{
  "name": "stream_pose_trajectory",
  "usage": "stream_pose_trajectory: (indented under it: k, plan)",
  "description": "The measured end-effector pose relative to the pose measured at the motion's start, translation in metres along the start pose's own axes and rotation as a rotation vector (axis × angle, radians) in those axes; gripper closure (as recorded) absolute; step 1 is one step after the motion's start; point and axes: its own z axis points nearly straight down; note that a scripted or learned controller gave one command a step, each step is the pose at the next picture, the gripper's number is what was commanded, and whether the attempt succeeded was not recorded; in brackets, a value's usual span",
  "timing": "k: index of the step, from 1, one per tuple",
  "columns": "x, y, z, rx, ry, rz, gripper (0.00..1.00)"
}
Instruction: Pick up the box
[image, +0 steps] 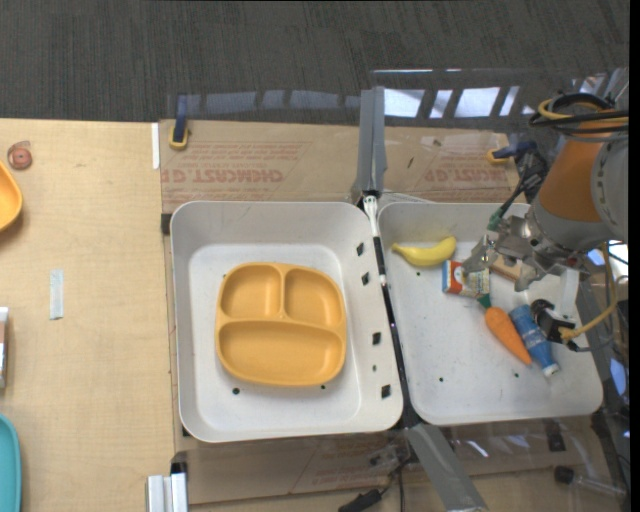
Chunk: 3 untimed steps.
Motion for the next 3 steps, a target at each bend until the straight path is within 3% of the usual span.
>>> stream_pose_trajectory:
  k: [1,2,3]
  plan:
    - [0.046,-0.004,0.017,0.016,0.001,-0.07,0.0]
    - [0.045,-0.005,0.009,0.018,-0.001,-0.071,1.0]
    - [0.084,0.0,-0.103,0.017,-0.001,-0.076,1.0]
